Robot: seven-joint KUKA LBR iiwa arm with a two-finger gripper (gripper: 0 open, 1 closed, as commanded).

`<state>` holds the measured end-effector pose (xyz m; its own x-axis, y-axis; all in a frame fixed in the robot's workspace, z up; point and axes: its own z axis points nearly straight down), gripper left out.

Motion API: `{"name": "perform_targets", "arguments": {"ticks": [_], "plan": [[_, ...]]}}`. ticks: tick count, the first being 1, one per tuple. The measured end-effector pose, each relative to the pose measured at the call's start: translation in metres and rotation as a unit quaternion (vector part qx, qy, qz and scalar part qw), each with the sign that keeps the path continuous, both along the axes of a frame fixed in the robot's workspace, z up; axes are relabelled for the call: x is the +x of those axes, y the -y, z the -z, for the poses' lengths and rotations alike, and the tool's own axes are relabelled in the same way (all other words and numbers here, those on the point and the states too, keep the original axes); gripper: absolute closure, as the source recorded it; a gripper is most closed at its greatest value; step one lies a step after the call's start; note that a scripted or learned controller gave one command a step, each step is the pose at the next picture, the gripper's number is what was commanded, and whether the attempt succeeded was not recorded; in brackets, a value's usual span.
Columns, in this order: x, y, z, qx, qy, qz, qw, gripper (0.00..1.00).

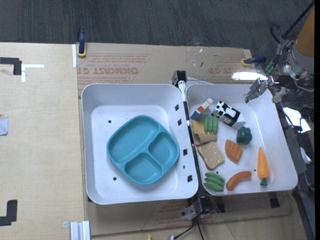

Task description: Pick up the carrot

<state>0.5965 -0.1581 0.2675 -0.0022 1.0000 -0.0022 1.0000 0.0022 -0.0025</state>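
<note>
Red mirrored lettering runs across the brown cardboard sheet point(115, 66) under the bins, near the upper centre of the frame; it looks like a brand name but I cannot read it surely. A second patch of the same print sits at the upper right, partly under glare. The small box point(202, 109) in the right bin carries blue, red and white print, too small to read.

The tabletop point(37, 149) is pale wood with black brackets at the left edge; dark grey carpet fills the top of the frame. A blue clamp point(81, 36) pins the cardboard at the upper left.

The left bin point(95, 109) holds a teal divided plate point(143, 149). In the right bin point(280, 134), the carrot point(262, 165) lies upright in the frame near the right wall, green tip toward the lower edge, apart from the sausage point(238, 179) to its left. The black-and-white cow point(226, 113) stands near the box.

The end effector point(260, 89) hovers over the right bin's upper right corner; whether it is apart or together, I cannot tell.
</note>
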Motion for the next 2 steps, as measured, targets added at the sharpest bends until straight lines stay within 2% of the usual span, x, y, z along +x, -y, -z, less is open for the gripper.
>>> {"name": "perform_targets", "arguments": {"ticks": [1,2], "plan": [[-0.029,0.03,0.124,0.0009,0.0,-0.099,0.995,0.0],[-0.108,0.047,0.176,0.0015,0.001,-0.2,0.9799,0.0]]}}
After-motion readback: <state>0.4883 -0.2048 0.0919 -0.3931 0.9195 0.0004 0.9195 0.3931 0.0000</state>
